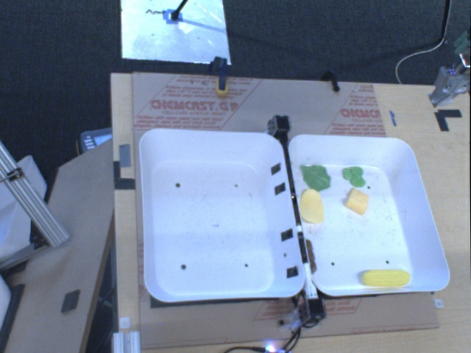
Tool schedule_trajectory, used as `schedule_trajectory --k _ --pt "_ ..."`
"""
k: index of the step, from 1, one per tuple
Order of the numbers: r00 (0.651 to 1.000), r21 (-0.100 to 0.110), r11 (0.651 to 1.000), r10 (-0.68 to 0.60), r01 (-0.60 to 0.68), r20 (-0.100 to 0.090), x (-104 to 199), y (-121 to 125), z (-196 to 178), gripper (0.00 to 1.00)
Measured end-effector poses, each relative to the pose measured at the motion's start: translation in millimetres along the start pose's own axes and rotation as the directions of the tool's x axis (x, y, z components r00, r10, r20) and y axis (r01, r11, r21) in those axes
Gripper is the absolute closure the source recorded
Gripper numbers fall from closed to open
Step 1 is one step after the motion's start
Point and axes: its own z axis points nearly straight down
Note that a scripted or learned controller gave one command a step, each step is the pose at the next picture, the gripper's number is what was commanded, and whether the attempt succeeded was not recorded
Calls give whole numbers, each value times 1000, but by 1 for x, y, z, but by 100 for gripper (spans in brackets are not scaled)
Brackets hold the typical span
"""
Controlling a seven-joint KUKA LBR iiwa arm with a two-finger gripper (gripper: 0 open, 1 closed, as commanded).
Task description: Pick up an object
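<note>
right bin (419, 197) on counter (125, 109): two green pieces (316, 176) (354, 174), yellow oval piece (312, 207), yellow block (357, 201), corn cob (385, 277) near front rim | left bin (158, 197): bare | fingers: cannot tell

Red "CHEMCAST GP" lettering is printed on the brown protective sheet (193, 103) under the bins, readable at eleven o'clock and repeated, mostly covered, at one o'clock.

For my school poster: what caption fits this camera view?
Two white bins; the right one holds two green pieces, two yellow pieces and a corn cob.
</note>
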Motion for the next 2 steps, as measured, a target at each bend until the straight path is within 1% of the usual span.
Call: schedule_trajectory --k 1,2 --pt "1000 -26 1000 -5 5 9 1 15 -106 100" --pt "1000 -20 1000 -3 3 7 1 -2 -155 100"
